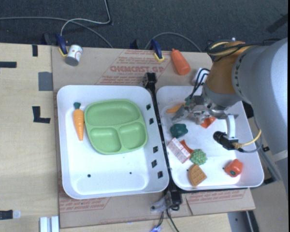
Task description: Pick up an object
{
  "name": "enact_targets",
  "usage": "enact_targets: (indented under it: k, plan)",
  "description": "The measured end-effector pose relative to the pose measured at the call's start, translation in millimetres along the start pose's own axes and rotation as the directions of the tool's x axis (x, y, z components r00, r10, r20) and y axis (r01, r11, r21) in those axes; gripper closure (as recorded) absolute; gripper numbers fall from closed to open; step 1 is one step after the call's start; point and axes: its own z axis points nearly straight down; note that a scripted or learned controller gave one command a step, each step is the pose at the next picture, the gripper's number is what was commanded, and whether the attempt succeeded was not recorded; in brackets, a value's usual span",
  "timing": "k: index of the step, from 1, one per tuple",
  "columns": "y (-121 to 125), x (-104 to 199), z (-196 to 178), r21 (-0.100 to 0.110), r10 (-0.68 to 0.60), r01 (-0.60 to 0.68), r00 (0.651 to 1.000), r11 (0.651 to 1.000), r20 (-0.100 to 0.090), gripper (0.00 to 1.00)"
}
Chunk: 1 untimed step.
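**Currently: gripper low over the right bin's far half**

Right white plastic bin (253,175) holds most of the small items. The grey two-finger gripper (197,111) hangs low over the far part of this bin, under the arm's orange band. Its fingers are hidden among dark hardware, so I cannot tell whether they are apart or together, and nothing is visibly held between them.

Items near it: a small orange wedge-shaped piece (174,108) just left of the gripper; a red-orange scrap (207,122) just to its right, partly covered; a dark green lumpy toy (179,129) just below. Further toward the near rim lie a red-and-white packet (180,149), a green knobbly ball (198,156), a brown waffle-like square (196,175) and an orange rounded toy (233,168), possibly a pepper.

Left white bin (106,182) carries a green three-compartment plate (116,125), with an orange toy carrot (78,122) beside its left edge. A second orange carrot-shaped toy (180,62) rests on the cardboard beyond the bins.
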Motion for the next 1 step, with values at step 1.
enact_targets:
  k: [1]
  plan:
    - [43.3, 14.6, 2.2, 0.018, 0.003, -0.003, 1.0, 1.0, -0.002, 0.0]
